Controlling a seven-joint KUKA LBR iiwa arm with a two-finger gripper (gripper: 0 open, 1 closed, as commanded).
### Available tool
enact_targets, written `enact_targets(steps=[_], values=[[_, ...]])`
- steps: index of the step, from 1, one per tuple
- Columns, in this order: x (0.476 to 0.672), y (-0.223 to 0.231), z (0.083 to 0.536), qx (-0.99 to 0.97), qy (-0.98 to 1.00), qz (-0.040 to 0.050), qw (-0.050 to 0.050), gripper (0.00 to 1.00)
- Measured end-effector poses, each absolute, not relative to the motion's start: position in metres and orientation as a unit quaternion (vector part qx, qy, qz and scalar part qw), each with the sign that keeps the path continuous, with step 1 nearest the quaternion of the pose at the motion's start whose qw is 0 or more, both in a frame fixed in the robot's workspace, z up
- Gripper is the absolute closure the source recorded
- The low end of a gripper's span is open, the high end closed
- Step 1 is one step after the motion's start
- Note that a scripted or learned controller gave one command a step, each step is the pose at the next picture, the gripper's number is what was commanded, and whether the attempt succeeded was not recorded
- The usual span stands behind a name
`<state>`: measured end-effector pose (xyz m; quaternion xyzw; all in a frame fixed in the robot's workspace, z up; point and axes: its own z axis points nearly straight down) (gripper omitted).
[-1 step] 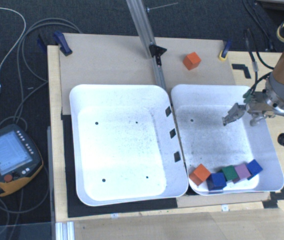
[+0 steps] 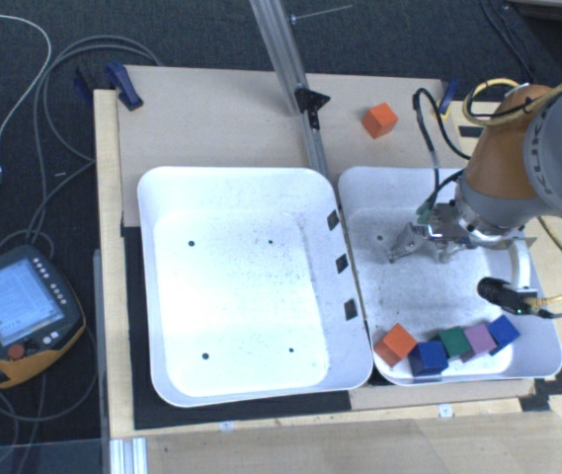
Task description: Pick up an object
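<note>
Orange, blue, green, purple: small blocks huddle along the near edge of the right bin [image 2: 360,205], the orange block [image 2: 395,343] at the left end, touching the blue block [image 2: 427,359]. The gripper [image 2: 429,243] hangs over the bin's middle, well apart from them; whether it's spread or pressed together, I can't tell, and nothing shows between its tips. These look light, stiff, square-faced, so squeeze opposite flat sides. The orange one's free left face looks the easiest to reach. The left bin [image 2: 152,265] waits alongside.
</note>
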<state>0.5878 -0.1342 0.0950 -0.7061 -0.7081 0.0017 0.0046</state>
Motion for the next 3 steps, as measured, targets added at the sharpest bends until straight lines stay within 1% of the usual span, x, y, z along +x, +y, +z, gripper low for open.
enact_targets(steps=[1, 2, 3], values=[[0.59, -0.136, 0.111, -0.707, -0.707, -0.0008, 0.0, 1.0], [0.604, -0.128, 0.228, -0.706, -0.708, -0.0032, -0.005, 1.0], [0.584, -0.049, 0.238, -0.704, -0.71, -0.0013, 0.003, 1.0]])
